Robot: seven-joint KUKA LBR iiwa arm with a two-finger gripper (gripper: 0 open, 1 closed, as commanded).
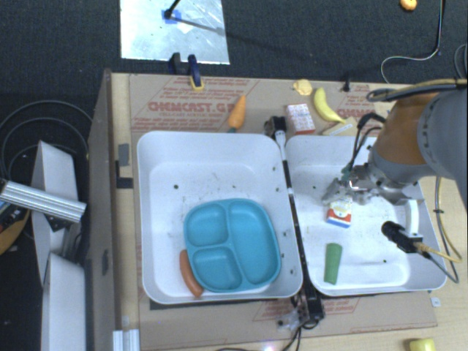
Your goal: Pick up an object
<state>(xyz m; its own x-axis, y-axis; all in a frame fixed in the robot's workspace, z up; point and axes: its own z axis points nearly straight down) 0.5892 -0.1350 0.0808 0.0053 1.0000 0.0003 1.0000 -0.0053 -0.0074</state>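
Seemingly early in task, camera view: nothing lifted. Small white carton with red and blue print (338, 216) lay flat in right bin (369, 273), just beside gripper (345, 190). Green block (333, 262) lay nearer front wall, untouched. Grasp and lift were both left to do. Arm (420, 141) reached in from right, wrist bent down over bin, gripper low near carton. Whether gripper was released or clenched could not be told.
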